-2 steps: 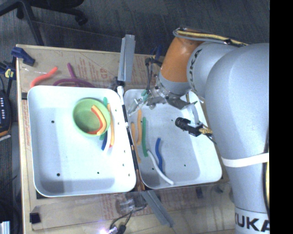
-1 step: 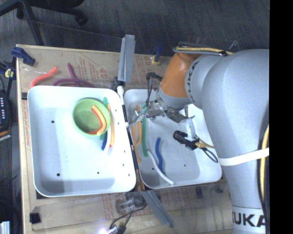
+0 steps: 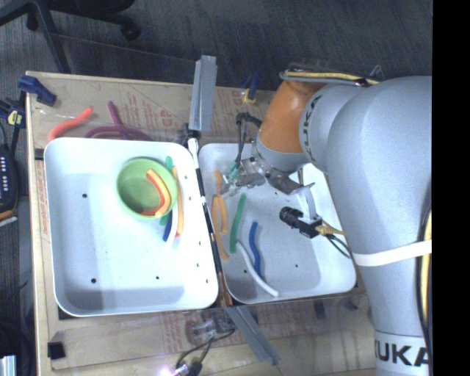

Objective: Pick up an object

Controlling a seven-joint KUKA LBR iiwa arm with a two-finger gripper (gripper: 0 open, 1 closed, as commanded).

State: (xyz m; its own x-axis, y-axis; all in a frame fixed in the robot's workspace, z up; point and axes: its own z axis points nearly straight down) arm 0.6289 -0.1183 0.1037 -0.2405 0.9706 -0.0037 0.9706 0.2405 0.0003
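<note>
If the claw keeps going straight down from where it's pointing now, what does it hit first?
Most likely the green strip in the right bin, just under the claw. The orange strip lies close beside it; depth is hard to judge from this angle.

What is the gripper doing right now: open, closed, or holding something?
Gripper: low over the right bin, above the green strip; open or closed cannot be told, and nothing is seen held.

- The counter [image 3: 139, 92] is a pale wooden board with reddish printed markings across its surface.
- Beyond the counter's far edge lies dark grey carpeted floor [image 3: 220, 29].
- On that floor, past the counter's far left corner, stands the black base of a chair [image 3: 88, 18].
- A blue clamp [image 3: 35, 88] grips the counter's far left corner.
</note>
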